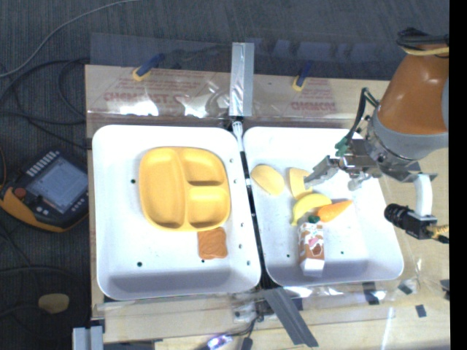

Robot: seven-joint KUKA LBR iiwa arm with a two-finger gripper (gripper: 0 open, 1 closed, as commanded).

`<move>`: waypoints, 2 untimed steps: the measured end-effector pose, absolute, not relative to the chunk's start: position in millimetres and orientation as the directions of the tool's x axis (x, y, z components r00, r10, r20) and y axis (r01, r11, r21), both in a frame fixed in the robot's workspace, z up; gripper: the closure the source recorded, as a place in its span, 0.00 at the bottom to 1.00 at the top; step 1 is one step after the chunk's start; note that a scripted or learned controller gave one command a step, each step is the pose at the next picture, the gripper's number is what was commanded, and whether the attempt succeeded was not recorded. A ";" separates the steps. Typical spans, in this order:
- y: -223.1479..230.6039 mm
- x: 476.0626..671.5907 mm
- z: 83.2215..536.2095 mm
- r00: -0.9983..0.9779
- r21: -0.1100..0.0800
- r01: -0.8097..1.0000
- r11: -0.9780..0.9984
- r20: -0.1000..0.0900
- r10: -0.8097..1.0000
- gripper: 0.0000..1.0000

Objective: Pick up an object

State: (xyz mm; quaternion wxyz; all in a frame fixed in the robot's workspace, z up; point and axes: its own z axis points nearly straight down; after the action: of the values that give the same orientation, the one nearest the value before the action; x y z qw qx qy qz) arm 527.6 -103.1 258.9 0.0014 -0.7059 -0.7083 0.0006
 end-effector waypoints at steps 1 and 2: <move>-117.8 505.6 92.5 0.024 0.006 1.000 -0.024 -0.001 1.000 0.00; -116.3 506.0 101.5 0.023 0.004 1.000 -0.023 0.003 1.000 1.00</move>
State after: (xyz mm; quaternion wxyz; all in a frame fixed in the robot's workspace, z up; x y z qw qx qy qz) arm 506.0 -116.3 101.5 -0.0005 -0.7152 -0.6989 -0.0025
